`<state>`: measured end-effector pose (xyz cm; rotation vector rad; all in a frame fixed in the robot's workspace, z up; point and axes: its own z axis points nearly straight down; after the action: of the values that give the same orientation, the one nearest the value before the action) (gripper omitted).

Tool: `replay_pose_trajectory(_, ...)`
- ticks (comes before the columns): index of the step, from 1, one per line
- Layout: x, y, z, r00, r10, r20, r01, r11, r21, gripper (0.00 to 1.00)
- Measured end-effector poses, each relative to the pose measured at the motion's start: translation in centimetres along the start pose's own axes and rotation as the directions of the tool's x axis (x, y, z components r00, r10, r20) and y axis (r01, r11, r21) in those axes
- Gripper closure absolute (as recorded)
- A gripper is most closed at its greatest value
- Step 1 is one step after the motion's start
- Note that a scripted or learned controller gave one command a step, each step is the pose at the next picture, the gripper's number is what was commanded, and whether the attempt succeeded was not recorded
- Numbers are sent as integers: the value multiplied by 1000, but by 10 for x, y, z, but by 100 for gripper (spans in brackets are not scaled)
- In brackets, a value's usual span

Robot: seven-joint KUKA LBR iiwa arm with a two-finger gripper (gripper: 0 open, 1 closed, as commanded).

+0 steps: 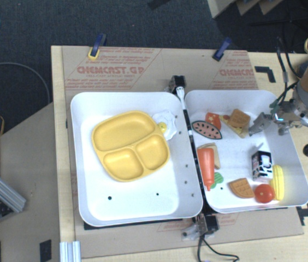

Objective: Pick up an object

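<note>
My gripper (268, 129) hangs over the upper right part of the right bin (293, 152), open, with nothing between its fingers. Its left finger (258, 124) points towards a brown toast piece (238, 121) just to its left. Below the gripper stands a black and white milk carton (261, 165). A yellow corn cob (278, 182) and a red tomato (264, 193) lie at the bin's lower right, beside a brown cookie (242, 188). An orange carrot (207, 165), a watermelon slice (206, 129) and a strawberry (213, 119) lie on the bin's left side.
The left bin (88, 201) holds a yellow divided plate (130, 145) and a fried egg toy (164, 125) at the plate's upper right. A black divider (188, 146) runs between the two bins. Cables trail along the bench's right side.
</note>
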<state>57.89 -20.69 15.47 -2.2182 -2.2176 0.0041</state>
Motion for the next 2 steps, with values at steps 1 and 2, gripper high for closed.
replay_pose_trajectory(1,-8,-2,59,1000,0,-1,0,1000,1,0)
replay_pose_trajectory(2,-6,-1,70,1000,-3,-3,3,1000,-3,0)
